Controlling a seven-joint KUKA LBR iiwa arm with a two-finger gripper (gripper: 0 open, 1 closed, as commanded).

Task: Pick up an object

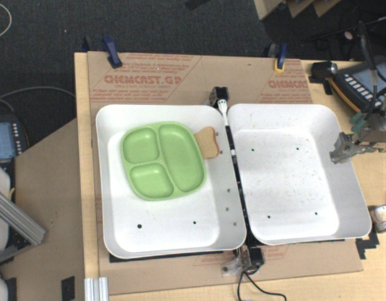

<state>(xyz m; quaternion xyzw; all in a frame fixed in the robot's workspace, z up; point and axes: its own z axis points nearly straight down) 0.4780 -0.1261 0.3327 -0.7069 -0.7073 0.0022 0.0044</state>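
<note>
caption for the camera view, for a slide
Green divided plate and tan sponge in the left bin; gripper at the right bin's far edge.

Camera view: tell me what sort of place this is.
Likely a robotics lab bench. Two white bins sit clamped on a board, cables trail across the dark carpet, and a gripper reaches in over the right bin. A green divided plate lies in the left one.

Two white bins, left [117, 231] and right [343, 212], sit side by side on a brown board [174, 74].
</note>
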